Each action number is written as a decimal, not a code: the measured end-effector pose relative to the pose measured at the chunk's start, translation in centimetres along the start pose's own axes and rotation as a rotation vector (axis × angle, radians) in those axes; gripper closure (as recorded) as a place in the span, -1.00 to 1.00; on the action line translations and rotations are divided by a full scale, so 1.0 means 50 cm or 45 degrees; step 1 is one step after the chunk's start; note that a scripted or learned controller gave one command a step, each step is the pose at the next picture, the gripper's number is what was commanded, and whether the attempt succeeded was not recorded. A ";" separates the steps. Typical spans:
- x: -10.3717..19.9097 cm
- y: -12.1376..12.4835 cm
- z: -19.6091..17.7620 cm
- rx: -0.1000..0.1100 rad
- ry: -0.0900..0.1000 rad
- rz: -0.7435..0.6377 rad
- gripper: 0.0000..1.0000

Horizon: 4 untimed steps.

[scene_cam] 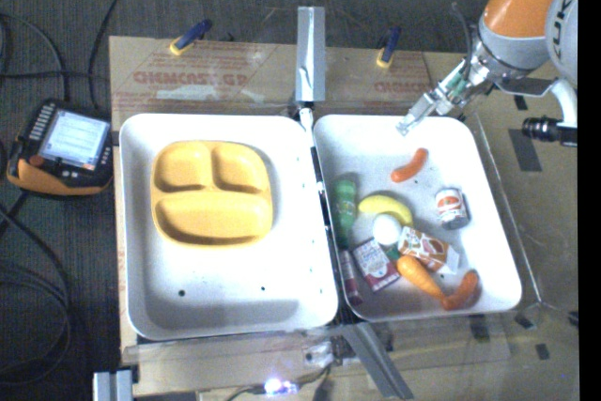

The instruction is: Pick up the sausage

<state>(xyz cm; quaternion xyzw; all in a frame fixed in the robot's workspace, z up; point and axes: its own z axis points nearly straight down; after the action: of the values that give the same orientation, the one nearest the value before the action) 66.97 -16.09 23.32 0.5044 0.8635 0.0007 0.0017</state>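
Bench edge nearest; two bins above it. Left bin (141, 296) carries a yellow tray (213, 192). Right bin (488, 164): sausage (409, 164) lies alone near the far edge, apart from the food heap, so easy to reach. Gripper (413, 122) hovers at the far rim, holding nothing; finger state not discernible.

Around the sausage (409, 165) in the right bin (488, 166), bare white floor lies on every side; I can approach from above unobstructed. The can (452, 207) and banana (386, 208) sit nearer the front, apart from it. The front half is crowded: egg (386, 228), carton (424, 248), carrot (420, 276).
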 end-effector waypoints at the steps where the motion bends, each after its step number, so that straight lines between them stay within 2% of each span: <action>1: -0.034 -0.056 0.149 0.005 0.001 -0.069 -1.00; 2: -0.069 -0.050 0.277 0.012 0.005 -0.128 -1.00; 3: -0.069 -0.047 0.259 0.006 -0.002 -0.128 1.00; 4: 0.020 0.011 0.041 -0.001 0.000 -0.687 1.00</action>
<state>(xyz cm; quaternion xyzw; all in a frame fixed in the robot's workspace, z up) 66.97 -14.95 21.29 0.2559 0.9667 0.0006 0.0021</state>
